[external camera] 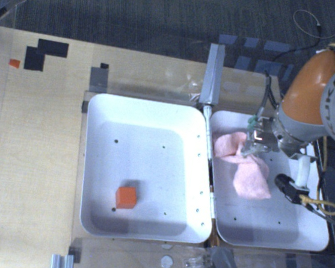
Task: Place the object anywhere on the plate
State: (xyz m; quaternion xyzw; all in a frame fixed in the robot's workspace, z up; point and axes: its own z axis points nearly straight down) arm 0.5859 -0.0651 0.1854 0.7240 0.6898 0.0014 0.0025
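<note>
Look at the desk (31, 162) from above: it carries two shallow white bins side by side. In the left bin (142, 167) you see a small orange-red block (126, 197) lying on the floor toward the front, a little left of the middle, apart from every wall. Nothing touches it.

The right bin (265, 224) holds a pink cloth (245, 167), crumpled in the back left part, close to the divider between the bins. One fold bunches up near the back and a flatter flap spreads toward the middle of the bin.

The arm (327, 95) comes in from your right, its orange band rounding above the grey wrist, and it leans over the back of the right bin. The gripper (256, 141) sits low over the upper part of the pink cloth, touching or nearly touching it; you cannot tell which. Whether the jaws are released or clenched cannot be told, since the metal parts blur together against the cloth.

A black piece (288, 186) of the tool hangs just right of the cloth, with a white part above it. On the far left of the desk you see black squares (44, 53) and a tiny orange mark (14, 63).
</note>
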